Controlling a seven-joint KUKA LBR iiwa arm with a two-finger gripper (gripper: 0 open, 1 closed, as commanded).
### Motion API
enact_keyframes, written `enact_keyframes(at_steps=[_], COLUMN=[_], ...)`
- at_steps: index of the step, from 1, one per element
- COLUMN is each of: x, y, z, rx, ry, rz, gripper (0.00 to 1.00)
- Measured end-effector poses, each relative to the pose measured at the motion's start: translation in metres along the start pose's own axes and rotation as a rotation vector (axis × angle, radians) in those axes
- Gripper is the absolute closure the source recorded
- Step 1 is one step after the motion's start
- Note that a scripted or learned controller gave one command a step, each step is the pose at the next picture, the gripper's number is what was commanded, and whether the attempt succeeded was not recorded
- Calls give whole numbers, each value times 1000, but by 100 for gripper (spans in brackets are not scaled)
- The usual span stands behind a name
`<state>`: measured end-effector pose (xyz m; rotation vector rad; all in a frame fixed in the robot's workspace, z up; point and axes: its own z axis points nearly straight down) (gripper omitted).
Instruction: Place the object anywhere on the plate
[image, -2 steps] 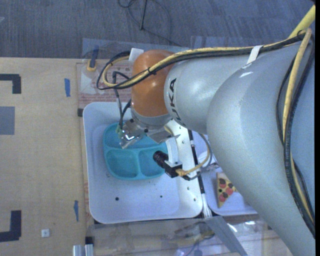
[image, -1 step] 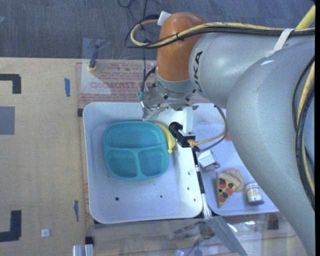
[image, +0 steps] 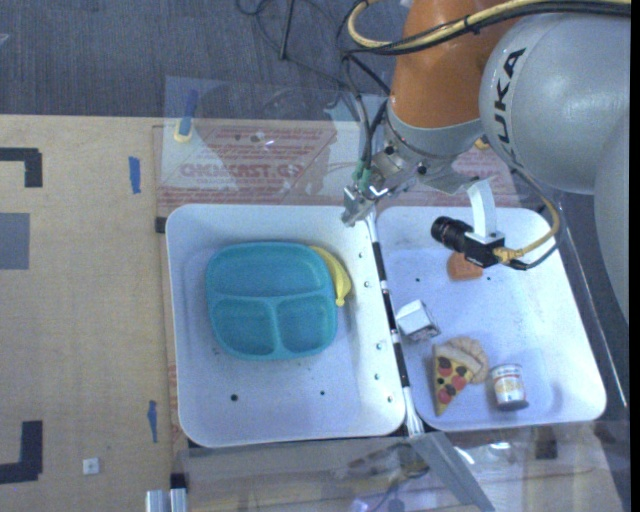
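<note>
Bench wood (image: 80, 300) takes up the left side, with black corner marks and a strip of blue tape (image: 134, 175) near its far edge. Next comes the left bin (image: 190, 400), white and shallow. A teal plate (image: 270, 300) with three compartments lies flat a little toward the bin's far edge. A yellow banana (image: 340, 275) curves along the plate's right rim, touching it or just beside it. It lies between the plate and the bin's right wall, with most of it on the bin floor rather than on the plate.

The gripper (image: 358, 205) hangs over the far end of the wall shared by the two bins, near the far right corner of the left bin. It is well apart from the banana and the plate. Whether it is released or clenched cannot be told from this angle, and nothing can be seen held in it.

In the right bin (image: 560, 330) a small grey block (image: 415, 320) sits near the left wall, about halfway along it. A toy pizza slice (image: 452, 372) lies toward the near edge. An orange item (image: 463, 267) nearer the far edge is partly hidden by a black cylinder (image: 450, 233) fixed to the arm (image: 560, 90). A small jar (image: 508, 385) stands just right of the pizza slice.
</note>
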<state>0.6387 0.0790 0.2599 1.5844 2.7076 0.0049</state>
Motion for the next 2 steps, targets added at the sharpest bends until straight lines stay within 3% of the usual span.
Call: enact_keyframes(at_steps=[1, 2], x=[62, 54], y=[31, -3], z=[58, -71], rx=[4, -2], ry=[2, 0], rz=[44, -459], gripper=[100, 100])
